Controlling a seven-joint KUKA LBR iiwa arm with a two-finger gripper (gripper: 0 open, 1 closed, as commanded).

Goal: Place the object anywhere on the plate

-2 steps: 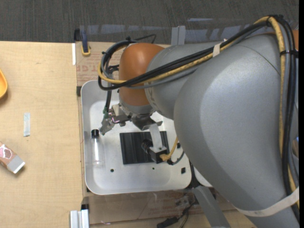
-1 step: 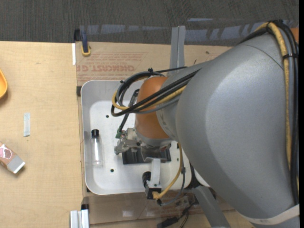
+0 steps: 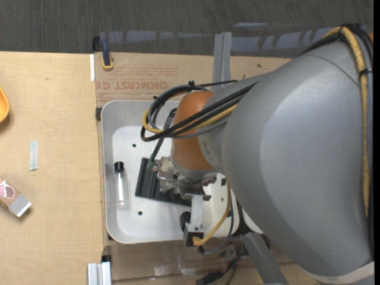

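White plastic bin (image 3: pixel 127 132), shallow, seated on a pale wooden bench (image 3: pixel 53 100); printed cardboard (image 3: pixel 142 82) lies beyond its far edge.

Item 1. Clear vial (image 3: pixel 120 186) with a black cap, taken to be the object of the task. It lies flat on the bin floor near the left wall, cap toward the far side. It is loose and unlifted, and nothing grips it.

Item 2. Gripper (image 3: pixel 148 183), a dark block pointed down into the bin, just right of the vial and close beside it. Whether it touches the vial cannot be told, nor whether its grip is apart or together, since the wrist hides that from above. Its low position suggests a pick attempt at the vial.

Item 3. Grey arm (image 3: pixel 297 159), entering from the right, with an orange band (image 3: pixel 191 136) above the wrist. Black cables (image 3: pixel 178 120) loop across the band, slack enough to let the wrist turn.

Item 4. Stray pieces on the bench left of the bin, well apart from it: a small grey strip (image 3: pixel 33 156), a pink-and-grey block (image 3: pixel 13 198), and an orange edge (image 3: pixel 2 107).

Status, judged: early. The vial must be gripped and lifted before any transfer to the plate. Risk: a round vial may roll from a glancing grip.
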